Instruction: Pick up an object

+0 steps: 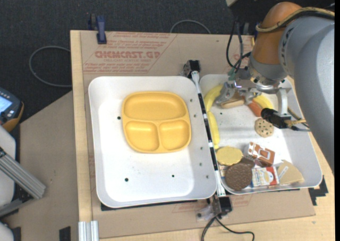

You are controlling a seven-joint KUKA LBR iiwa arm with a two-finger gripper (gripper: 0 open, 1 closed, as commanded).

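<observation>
Brown counter (133,56) seen from above. Pincer (236,93) sits low at the far end of the right bin (236,128), just beside a banana (212,98). Whether it is open or closed cannot be told.

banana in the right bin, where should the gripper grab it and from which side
Probably the upper, thicker stretch of the banana, coming straight down and closing across its width. It lies flat and long, and its lower part runs tight along the left wall of the right bin, leaving little room there. The upper end bends away from that wall, close to the gripper.
</observation>
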